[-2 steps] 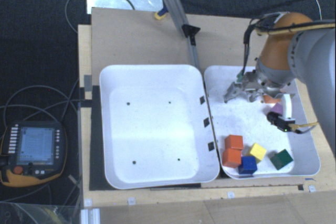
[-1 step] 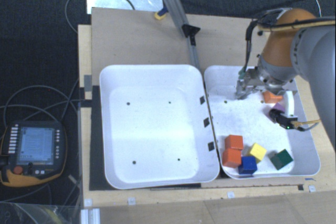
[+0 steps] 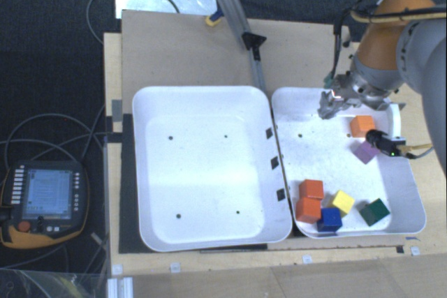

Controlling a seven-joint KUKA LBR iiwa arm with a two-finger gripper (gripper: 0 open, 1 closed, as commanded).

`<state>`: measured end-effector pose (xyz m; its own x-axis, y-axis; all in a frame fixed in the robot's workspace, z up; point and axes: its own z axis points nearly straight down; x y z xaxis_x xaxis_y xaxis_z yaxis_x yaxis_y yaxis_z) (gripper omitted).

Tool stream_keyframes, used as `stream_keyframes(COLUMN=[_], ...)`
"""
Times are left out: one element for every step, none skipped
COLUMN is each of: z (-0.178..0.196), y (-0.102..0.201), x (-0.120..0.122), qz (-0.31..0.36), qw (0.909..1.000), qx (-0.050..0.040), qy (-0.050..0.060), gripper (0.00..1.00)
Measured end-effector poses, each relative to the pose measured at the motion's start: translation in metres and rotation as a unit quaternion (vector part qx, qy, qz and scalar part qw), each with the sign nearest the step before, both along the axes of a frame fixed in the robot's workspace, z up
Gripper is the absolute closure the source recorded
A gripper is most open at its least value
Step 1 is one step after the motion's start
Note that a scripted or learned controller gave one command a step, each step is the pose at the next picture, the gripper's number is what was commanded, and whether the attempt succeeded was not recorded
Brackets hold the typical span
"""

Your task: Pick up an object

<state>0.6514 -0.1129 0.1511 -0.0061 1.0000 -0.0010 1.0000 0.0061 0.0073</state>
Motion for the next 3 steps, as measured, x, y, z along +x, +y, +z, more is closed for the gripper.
stream_keyframes(z=[0.059,0.114,0.099], y=[-0.004,-0.004,0.048], x=[0.004,0.006,-0.011], qz=[-0.001,0.0,0.002], qw=[1.0,1.0,1.0], qx=[-0.0003,-0.0003,0.0012], qy=[-0.001,-0.001,0.003], gripper=[1.0,1.0,1.0])
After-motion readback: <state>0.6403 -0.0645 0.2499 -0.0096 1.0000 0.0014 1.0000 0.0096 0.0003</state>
